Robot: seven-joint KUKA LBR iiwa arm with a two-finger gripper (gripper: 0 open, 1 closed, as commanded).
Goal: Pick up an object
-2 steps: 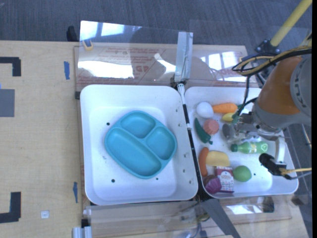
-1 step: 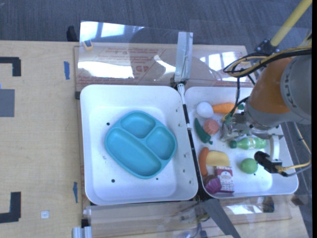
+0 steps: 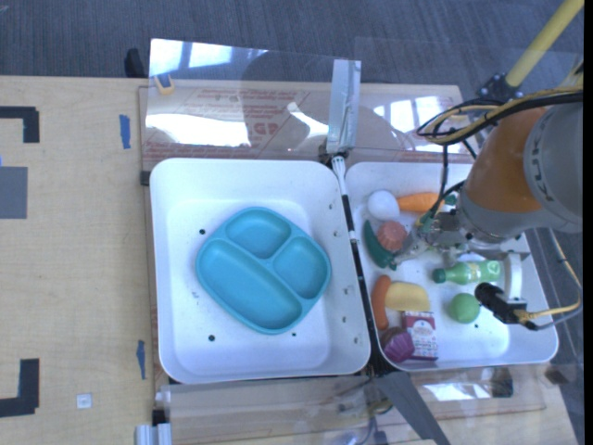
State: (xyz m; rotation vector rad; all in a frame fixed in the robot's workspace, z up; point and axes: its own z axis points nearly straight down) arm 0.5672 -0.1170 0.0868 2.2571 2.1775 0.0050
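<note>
The right bin (image 3: pixel 537 336) holds several toy foods. A white ball (image 3: pixel 383 203) and an orange carrot (image 3: pixel 419 202) lie at its far left. Below them sit a reddish round piece (image 3: pixel 392 236) and a dark green piece (image 3: pixel 374 247). A green bottle (image 3: pixel 469 273) lies on its side mid-bin, with a green ball (image 3: pixel 463 307) in front of it. A yellow piece (image 3: pixel 408 296), an orange piece (image 3: pixel 381 302), a red-and-white box (image 3: pixel 422 333) and a purple piece (image 3: pixel 398 346) fill the near left corner. My gripper (image 3: pixel 432 235) hangs low between the carrot and the bottle, beside the reddish piece.
The left bin (image 3: pixel 176 332) holds a blue divided plate (image 3: pixel 263 268). A clear plastic sheet (image 3: pixel 241 100) stands behind both bins. The grey arm with its orange band (image 3: pixel 505 170) covers the right bin's far right corner, with cables (image 3: pixel 519 315) trailing over its right side.
</note>
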